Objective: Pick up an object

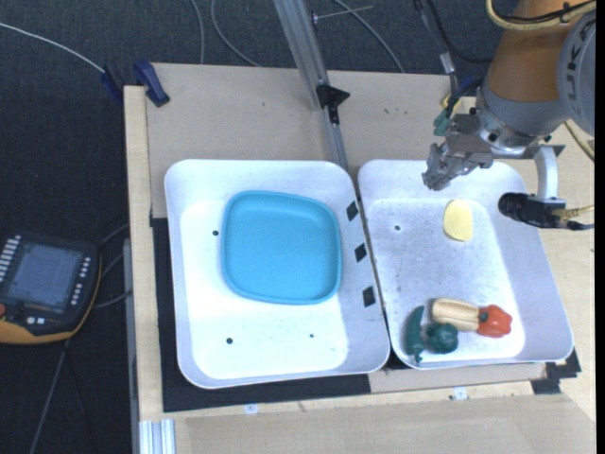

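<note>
Camera view: two white bins side by side on the bench [246, 93]. Left bin [194, 253], centre-left of frame, carries a blue square plate [282, 246]. Right bin [406, 253], centre-right, has a pale yellow rounded piece [458, 220] in its upper part, and along the lower edge a tan bun-like piece [455, 313] touching a red pepper-like toy [493, 321], with a dark green toy [429, 336] just beside them at lower left. Arm enters from the upper right, orange band visible. The hand [444, 173] hangs over the upper edge of the right bin, just up-left of the yellow piece and apart from it. Nothing seen between the fingers; whether they are apart or together, cannot tell, too blurred and dark.

Step judged: approach, no grasp yet. Closest candidate is the yellow piece. Next move would call for shifting the hand slightly toward lower right to centre over it, then lowering. Risk: a rounded, low piece may slip out of a pinch, and the bin wall is near.
</note>
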`<state>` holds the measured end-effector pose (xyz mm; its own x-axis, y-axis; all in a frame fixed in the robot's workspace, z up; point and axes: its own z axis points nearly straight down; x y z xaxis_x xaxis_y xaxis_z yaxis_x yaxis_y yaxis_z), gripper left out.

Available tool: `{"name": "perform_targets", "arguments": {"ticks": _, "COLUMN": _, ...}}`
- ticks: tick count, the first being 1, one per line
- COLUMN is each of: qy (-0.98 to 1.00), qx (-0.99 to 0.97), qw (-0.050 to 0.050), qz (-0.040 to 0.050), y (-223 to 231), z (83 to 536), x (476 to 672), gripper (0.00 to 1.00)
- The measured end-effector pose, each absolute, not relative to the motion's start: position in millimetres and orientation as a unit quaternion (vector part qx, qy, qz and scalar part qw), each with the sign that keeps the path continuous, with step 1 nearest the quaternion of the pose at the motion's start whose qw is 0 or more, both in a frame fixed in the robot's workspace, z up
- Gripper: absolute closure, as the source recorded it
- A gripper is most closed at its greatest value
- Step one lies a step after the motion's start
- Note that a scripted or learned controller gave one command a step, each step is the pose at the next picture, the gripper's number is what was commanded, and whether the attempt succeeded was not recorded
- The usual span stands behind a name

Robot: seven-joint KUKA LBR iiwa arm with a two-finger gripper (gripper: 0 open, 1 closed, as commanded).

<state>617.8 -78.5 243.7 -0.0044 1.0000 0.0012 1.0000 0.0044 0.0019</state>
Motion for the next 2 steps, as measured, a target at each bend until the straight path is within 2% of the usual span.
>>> {"name": "perform_targets", "arguments": {"ticks": 2, "qy": 0.709, "qx": 0.705, "qw": 0.0, "qz": 0.0008, "y": 30.0, "z": 254.4, "x": 618.4, "gripper": 1.0}}
